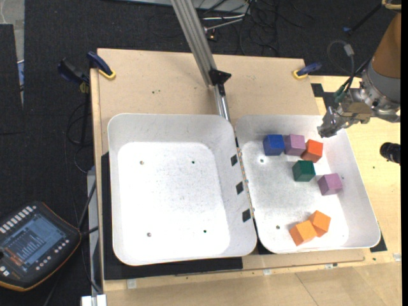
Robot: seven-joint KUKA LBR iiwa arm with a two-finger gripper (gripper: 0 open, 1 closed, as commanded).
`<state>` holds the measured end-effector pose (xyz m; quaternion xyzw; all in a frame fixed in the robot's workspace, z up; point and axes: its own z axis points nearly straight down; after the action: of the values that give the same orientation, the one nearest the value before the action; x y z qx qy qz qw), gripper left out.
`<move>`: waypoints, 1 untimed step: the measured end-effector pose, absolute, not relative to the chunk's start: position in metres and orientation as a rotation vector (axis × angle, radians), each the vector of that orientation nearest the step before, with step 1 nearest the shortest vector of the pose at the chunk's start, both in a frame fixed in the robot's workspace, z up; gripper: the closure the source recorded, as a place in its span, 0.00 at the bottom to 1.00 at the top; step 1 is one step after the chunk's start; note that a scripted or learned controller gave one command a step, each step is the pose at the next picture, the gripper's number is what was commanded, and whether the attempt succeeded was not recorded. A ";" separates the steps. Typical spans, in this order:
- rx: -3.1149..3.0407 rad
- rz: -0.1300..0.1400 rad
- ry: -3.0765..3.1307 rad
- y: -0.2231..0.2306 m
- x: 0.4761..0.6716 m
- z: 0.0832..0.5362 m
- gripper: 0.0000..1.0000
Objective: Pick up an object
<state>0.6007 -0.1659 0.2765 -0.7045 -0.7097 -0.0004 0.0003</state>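
Several small cubes lie in the right bin (357,190): a blue cube (273,144), a purple cube (294,144) beside it, an orange cube (313,150), a green cube (304,170), another purple cube (329,183), and two orange cubes (310,227) near the front. My gripper (326,129) hangs over the bin's far right corner, just up and right of the orange cube, with nothing seen in it.
The left bin (121,171) sits beside the right one on a wooden board. A slanted metal pole (194,34) crosses the back. Blue-yellow clamps (99,64) hold the board's far corners. A teach pendant (29,242) lies at the lower left.
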 end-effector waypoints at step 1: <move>-2.212 -0.001 -2.228 -0.118 0.586 0.278 1.00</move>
<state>0.5858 -0.1184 0.2784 -0.7045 -0.7097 -0.0004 0.0009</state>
